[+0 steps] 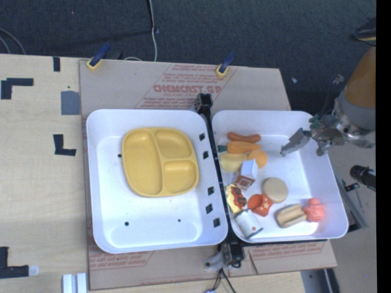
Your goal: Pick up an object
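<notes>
Camera view shows you two bins: left bin (104, 224) holds a yellow divided plate (160, 162); right bin (317, 179) holds toy food, including a hot dog (291, 215). Your gripper (305, 143) hovers spread, holding nothing. Smaller toys blur together.

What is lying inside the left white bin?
The left bin holds one yellow divided plate with three compartments. Whatever lies under the plate is covered and cannot be seen.
</notes>
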Tool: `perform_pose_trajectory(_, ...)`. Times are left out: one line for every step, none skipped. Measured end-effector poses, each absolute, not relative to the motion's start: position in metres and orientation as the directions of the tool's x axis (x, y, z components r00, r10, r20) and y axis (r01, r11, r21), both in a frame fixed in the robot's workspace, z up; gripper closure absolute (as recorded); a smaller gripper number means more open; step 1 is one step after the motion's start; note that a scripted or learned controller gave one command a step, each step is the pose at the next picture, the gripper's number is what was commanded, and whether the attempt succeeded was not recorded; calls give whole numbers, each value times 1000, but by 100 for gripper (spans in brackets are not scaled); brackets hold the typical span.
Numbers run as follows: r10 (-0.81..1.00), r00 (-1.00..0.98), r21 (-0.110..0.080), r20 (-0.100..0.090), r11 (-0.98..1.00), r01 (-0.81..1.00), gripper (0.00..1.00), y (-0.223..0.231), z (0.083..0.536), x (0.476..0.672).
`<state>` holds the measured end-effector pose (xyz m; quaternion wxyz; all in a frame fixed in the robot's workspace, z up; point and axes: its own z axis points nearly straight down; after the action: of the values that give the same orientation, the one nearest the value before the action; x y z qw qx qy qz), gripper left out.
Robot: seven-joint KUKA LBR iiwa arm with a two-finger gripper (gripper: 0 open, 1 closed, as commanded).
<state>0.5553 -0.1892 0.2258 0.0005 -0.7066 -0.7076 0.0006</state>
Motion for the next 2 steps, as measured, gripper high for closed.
perform_pose_trajectory(1000, -7, 3, -1, 7, 1000, 0, -166, 154, 656)
perform_pose_trajectory(1000, -7, -5, 1, 7, 1000, 0, -102, 80, 668)
